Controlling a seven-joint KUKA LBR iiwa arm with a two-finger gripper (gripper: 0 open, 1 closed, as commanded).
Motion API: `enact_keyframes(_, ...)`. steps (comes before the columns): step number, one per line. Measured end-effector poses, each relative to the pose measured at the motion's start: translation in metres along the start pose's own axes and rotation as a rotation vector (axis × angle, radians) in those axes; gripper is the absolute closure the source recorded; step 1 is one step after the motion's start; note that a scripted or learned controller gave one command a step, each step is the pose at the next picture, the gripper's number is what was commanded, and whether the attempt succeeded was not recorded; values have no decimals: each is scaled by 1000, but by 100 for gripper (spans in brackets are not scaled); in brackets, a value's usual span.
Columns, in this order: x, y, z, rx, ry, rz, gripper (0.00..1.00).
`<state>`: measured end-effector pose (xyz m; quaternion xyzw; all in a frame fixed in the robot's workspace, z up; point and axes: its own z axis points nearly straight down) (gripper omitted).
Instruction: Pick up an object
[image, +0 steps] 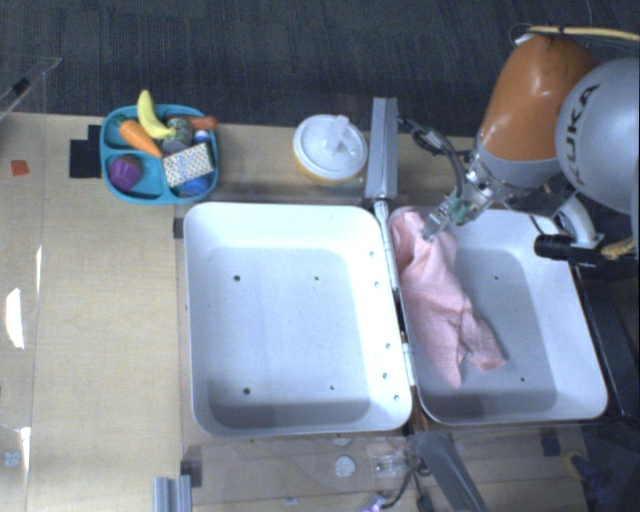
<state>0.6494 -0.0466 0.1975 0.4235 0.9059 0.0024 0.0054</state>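
A pale pink crumpled cloth (440, 305) lies in the right shallow white plastic bin (560, 395), bunched along that bin's left wall and running from the far left corner down toward the middle of the floor. Its upper end sits right at the two-finger gripper (447, 215), which hangs at the far left corner of the same bin — whether the gripper is wide, narrow or clamped on the fabric cannot be told from this angle. Above it rise the orange band (530, 95) and the grey arm (605, 120), reaching in from the right.

The left shallow white plastic bin (290, 320) stands just beside the right one, their rims meeting along a grey metal divider bar (381, 150).

Beyond the bins, on the light wooden tabletop (90, 330), stands a round white lidded container with a yellow base (330, 148). Further left is a blue compartment tray (158, 155) with toy food — a yellow banana (150, 116), an orange carrot (138, 136), a purple piece (125, 172) and a speckled block (190, 163).
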Motion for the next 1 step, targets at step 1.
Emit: enact_keyframes(1, 18, 12, -52, -1, -1, 245, 100)
